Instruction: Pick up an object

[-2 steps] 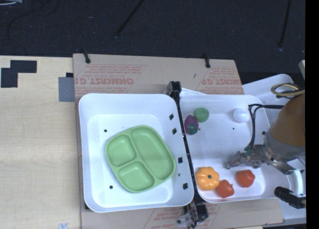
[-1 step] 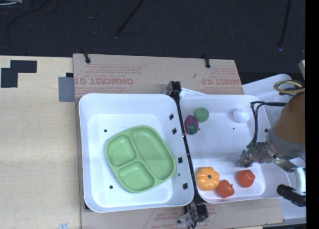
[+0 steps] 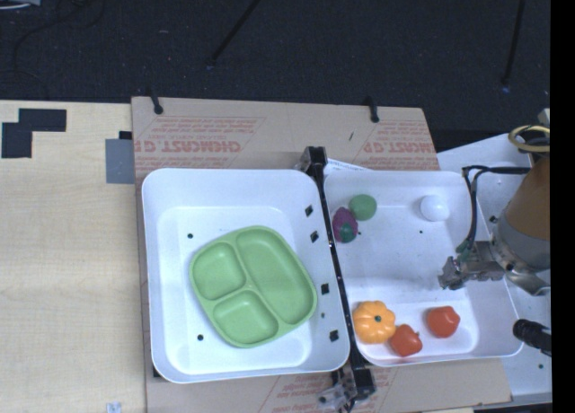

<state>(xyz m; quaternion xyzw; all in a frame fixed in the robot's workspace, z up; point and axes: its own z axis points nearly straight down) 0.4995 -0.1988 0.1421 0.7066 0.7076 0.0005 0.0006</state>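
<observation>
**benchwatcher:** So where's the arm at? The gripper point(image 3: 456, 274) is sitting over the right bin point(image 3: 395, 263), near its right wall, low over bare white floor. Nothing is between its tips as far as I can see. Whether it's wide or narrow, honestly can't tell, it's too small and dark against the wrist.

**pickbot_fan:** Makes sense it's parked there, the arm comes in from that side. What's closest to grab?

**benchwatcher:** The red tomato-looking thing point(image 3: 442, 320) is just toward the front from the gripper. Beside that sits another red piece point(image 3: 405, 340) touching the orange pumpkin point(image 3: 374, 321), all bunched along the bin's front wall. The white ball point(image 3: 434, 207) is toward the back from the gripper, and the green ball point(image 3: 363, 206) and purple piece point(image 3: 344, 224) hug the divider side.

**pickbot_fan:** Left bin?

**benchwatcher:** Just the green compartment plate point(image 3: 252, 285), lying flat. My guess is the lone tomato is the easier pick, since the crowded pair could get nudged.
</observation>
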